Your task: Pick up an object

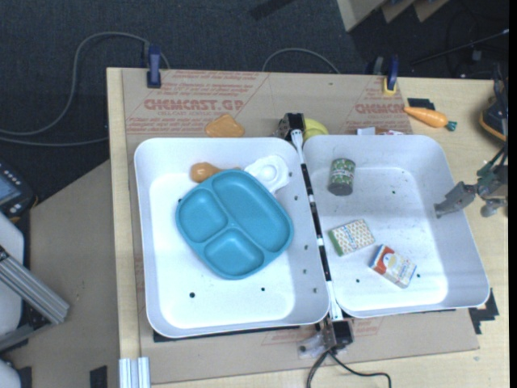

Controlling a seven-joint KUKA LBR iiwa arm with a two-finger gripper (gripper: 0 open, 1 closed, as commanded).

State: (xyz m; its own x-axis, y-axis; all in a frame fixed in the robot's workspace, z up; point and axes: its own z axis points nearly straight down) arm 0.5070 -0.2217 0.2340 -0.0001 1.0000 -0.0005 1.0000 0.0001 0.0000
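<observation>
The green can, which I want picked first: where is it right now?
In the camera view, the green can lies in the right bin, at its far left corner near the divider, beyond the patterned box.

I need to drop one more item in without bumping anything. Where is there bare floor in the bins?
Left bin: front strip below the blue tray; its back is crowded. Right bin: the middle, between the can and the two small boxes, near the gripper.

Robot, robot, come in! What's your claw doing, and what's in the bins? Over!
Gripper at right bin's right edge, holding nothing. Can and two small boxes lie untouched there. Blue tray in left bin. Path clear.
</observation>
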